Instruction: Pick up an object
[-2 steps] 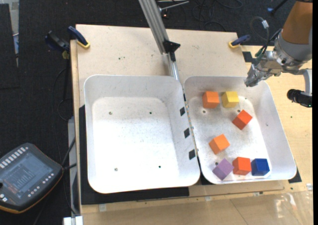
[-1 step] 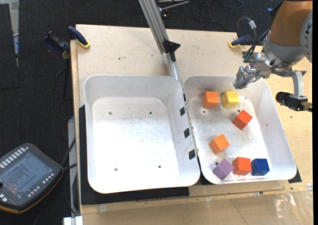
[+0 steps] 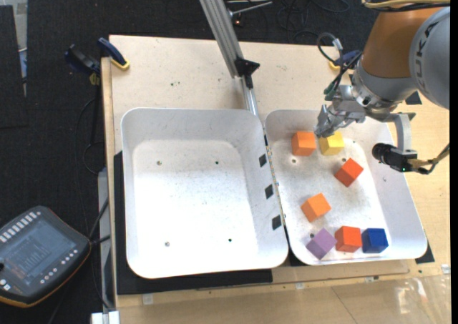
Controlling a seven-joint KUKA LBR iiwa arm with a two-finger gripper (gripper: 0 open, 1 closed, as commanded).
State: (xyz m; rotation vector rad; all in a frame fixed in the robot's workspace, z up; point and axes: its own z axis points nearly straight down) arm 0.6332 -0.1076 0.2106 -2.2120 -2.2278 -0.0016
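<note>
A: Right bin (image 3: 401, 204), centre-right of frame: the gripper (image 3: 328, 128) is down at the yellow cube (image 3: 332, 145), beside an orange cube (image 3: 303, 143).

B: Jaws?

A: Can't tell. Looks like the grasp step; next, close squarely and lift.

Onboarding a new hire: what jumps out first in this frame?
The grey and orange arm at upper right, its gripper down over the yellow cube at the far end of the right bin. Then the bright cubes scattered there: orange, red, purple, blue.
</note>
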